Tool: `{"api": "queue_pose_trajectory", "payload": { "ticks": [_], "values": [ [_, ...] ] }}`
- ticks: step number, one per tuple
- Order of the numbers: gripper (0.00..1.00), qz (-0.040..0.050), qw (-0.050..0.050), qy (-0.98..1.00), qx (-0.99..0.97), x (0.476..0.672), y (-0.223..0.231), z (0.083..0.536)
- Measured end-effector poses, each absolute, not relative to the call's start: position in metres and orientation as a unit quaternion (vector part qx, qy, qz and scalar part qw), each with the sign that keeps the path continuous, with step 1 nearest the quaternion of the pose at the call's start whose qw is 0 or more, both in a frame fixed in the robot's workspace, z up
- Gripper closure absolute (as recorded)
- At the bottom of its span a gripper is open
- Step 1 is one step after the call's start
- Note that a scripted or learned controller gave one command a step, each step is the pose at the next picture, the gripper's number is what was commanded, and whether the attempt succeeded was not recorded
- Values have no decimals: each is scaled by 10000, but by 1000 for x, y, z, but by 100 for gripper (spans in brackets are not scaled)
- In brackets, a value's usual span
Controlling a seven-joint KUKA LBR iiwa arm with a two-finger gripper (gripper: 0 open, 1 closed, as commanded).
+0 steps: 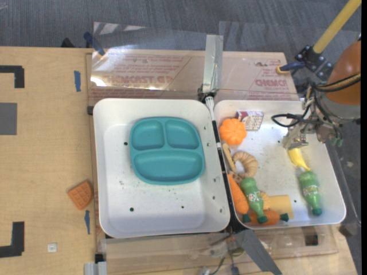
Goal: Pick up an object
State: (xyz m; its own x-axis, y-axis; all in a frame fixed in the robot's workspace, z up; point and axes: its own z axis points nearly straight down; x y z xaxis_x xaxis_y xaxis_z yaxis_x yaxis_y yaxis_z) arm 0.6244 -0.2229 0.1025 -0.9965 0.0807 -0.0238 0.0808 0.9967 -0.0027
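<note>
White bin; yellow banana (small, curved)

The left white plastic bin holds a teal three-compartment plate near its centre. The right white plastic bin adjoins it. An orange toy pumpkin sits at its far left corner, beside a small printed carton. A green toy bottle lies along its right edge. An orange waffle-shaped toy lies on the bench, left of both bins.

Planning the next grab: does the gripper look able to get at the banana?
Probably yes. The gripper sits right above the banana, which lies apart from the green bottle, with nothing covering it.
</note>
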Motion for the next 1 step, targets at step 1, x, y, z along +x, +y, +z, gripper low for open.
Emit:
{"api": "queue_pose_trajectory", "payload": {
  "ticks": [1],
  "values": [
    [0, -15, 109, 9991, 404, 624, -223, 101]
  ]
}}
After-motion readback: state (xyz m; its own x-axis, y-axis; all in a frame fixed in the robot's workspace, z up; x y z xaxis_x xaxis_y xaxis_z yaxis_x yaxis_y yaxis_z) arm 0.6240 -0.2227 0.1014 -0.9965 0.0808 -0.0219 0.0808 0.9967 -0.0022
